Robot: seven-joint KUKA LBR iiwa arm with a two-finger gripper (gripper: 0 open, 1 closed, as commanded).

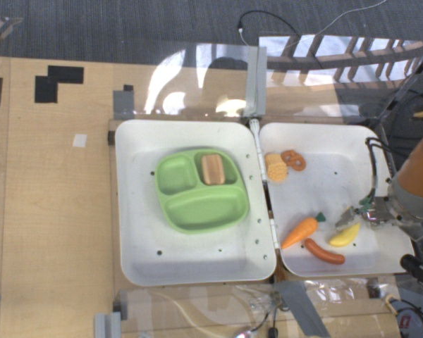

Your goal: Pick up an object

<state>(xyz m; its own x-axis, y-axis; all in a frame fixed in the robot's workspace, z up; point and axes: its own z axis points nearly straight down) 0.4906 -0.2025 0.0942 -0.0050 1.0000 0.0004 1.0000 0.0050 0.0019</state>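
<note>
In the right bin (338,162) lie an orange carrot (300,232), a red sausage (324,252) and a yellow banana (345,236) near the front. Near the bin's left wall sit a brown pretzel (293,160) and a round yellow biscuit (276,167). My gripper (355,215) reaches in from the right and hangs low, just above and behind the banana. I see nothing held in it.
The left bin (137,245) holds a green divided plate (197,206) with a tan bread slice (212,168) in its upper right compartment. A black cable (373,162) runs along the right bin's right side. A raised divider (266,189) separates the bins.
</note>
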